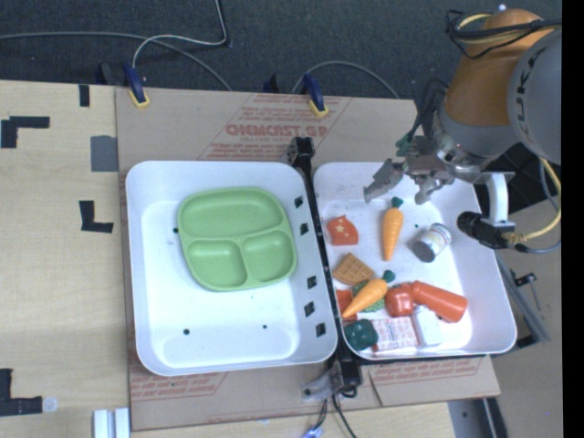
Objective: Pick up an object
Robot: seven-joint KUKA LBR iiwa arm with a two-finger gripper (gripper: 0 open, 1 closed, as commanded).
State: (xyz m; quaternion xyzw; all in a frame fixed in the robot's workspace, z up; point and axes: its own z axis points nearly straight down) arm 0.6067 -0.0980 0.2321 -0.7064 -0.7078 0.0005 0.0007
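Observation:
My gripper (402, 188) hangs over the back of the right bin (493, 286), open, with nothing between its fingers. Just below it lies an upright orange carrot (391, 229). A small red piece (342, 231) sits to the left of that carrot. A silver can (430, 242) lies to its right. Toward the bin's front are a waffle-patterned cracker (352, 269), a second carrot (365, 296), a red-orange toy (431, 300), a dark green piece (360, 334) and a printed packet (397, 333).
The left bin (155, 308) holds a green divided plate (237, 237). A black divider with clips (310, 235) runs between the bins. Cables lie on the dark surface behind the bench.

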